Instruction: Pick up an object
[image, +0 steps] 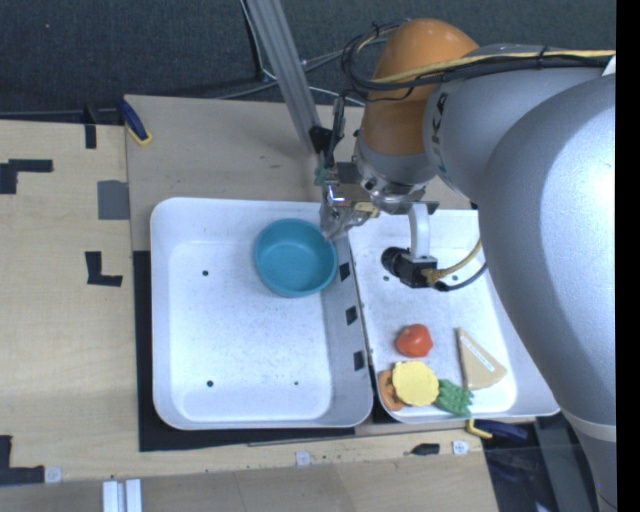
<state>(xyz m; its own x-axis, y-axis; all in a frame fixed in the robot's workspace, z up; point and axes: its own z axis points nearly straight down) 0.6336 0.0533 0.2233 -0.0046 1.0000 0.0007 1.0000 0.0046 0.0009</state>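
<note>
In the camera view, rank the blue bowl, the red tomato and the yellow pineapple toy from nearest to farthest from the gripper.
Measured from the gripper, at the top of the divide between the bins:
1. Blue bowl, left bin, right beside the gripper.
2. Red tomato, right bin, lower middle.
3. Yellow pineapple toy, right bin, at the bottom rim, just below the tomato.
</note>
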